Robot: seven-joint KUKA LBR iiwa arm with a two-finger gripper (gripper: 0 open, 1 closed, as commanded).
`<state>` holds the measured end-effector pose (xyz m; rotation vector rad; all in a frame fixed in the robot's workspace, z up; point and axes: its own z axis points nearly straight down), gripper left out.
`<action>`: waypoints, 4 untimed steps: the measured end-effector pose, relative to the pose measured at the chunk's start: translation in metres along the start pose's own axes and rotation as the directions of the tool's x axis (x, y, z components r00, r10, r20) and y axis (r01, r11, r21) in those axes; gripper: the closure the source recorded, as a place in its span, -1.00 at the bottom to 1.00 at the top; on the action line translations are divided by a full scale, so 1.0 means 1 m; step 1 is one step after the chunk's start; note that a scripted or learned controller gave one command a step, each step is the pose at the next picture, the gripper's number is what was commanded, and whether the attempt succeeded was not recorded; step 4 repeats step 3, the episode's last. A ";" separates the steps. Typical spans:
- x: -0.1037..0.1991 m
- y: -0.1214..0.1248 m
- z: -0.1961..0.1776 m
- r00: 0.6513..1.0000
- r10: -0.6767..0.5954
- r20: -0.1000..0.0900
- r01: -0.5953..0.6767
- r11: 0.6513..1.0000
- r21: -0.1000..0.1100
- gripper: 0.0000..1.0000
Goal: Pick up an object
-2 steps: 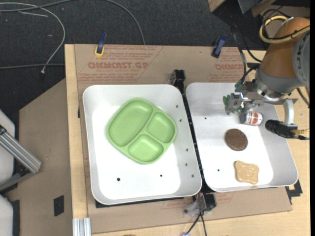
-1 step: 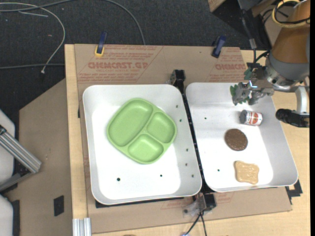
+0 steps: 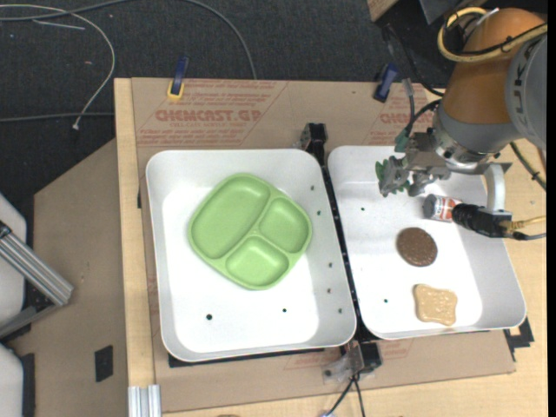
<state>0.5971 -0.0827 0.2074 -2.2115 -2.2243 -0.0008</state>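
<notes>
So nothing was picked up yet, as far as I could judge. My gripper (image 3: 395, 181) was hanging over the far part of the right bin (image 3: 499, 315), close to its left wall, and I honestly couldn't tell how it was set from that angle. There was nothing visibly in it, so the whole grab was still to do.

Candidates in that bin: a small tube (image 3: 441, 208) with a red end lying just right of my gripper, a round brown disc (image 3: 418, 247) nearer the middle, and a tan biscuit (image 3: 434, 304) near the front edge. All three sat apart from each other, flat on the white floor. The tube was the closest to me, so my guess was that it was the target, but it was small and partly tucked against my wrist hardware, so hard to make out well.

The left bin (image 3: 174, 320) just had a green tray (image 3: 250, 230) with three compartments, sitting at an angle.
</notes>
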 end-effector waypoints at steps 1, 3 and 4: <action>0.054 -0.013 0.007 1.000 0.000 0.001 0.000 1.000 0.001 1.00; 0.163 -0.030 -0.008 1.000 -0.001 0.000 0.001 1.000 -0.005 1.00; 0.163 -0.030 -0.008 1.000 -0.001 0.000 0.001 1.000 -0.005 1.00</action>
